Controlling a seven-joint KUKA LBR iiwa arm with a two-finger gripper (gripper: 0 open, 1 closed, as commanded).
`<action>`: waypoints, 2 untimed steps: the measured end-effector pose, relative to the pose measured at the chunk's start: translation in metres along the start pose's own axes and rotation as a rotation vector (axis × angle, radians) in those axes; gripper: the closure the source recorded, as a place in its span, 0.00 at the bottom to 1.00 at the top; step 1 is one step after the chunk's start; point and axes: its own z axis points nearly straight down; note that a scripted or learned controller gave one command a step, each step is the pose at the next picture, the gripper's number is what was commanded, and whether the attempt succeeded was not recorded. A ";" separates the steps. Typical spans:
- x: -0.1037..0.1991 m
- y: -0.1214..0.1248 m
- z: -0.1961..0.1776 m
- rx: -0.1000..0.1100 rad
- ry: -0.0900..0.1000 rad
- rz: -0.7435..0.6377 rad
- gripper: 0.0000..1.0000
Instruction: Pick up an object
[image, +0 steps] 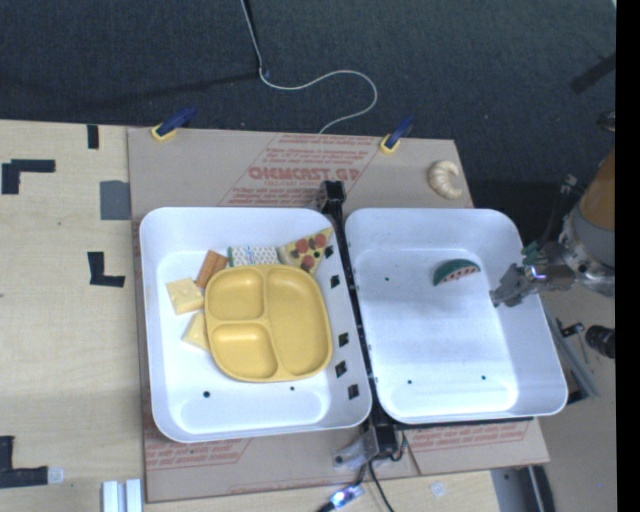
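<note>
A small watermelon-slice toy (456, 271), red with a green rind, lies in the right bin (440, 395) near its back right. My gripper (512, 284) hangs over that bin's right rim, a little to the right of the slice and apart from it. Nothing shows held in it. In the left bin (165, 240) a yellow divided plate (268, 322) lies flat, with a pizza-slice toy (308, 248), a brown piece (210, 266) and pale yellow squares (185, 296) tucked around its back and left edges.
A beige lump (447, 178) sits on the cardboard sheet behind the right bin. Blue and yellow clamps (396, 133) hold the sheet's back edge. A white cable (320, 85) loops behind. The arm's grey wrist (590, 255) stands at the right edge.
</note>
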 end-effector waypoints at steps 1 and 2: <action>0.001 0.001 -0.006 0.005 0.002 0.000 1.00; 0.049 0.027 -0.014 0.005 0.004 -0.005 1.00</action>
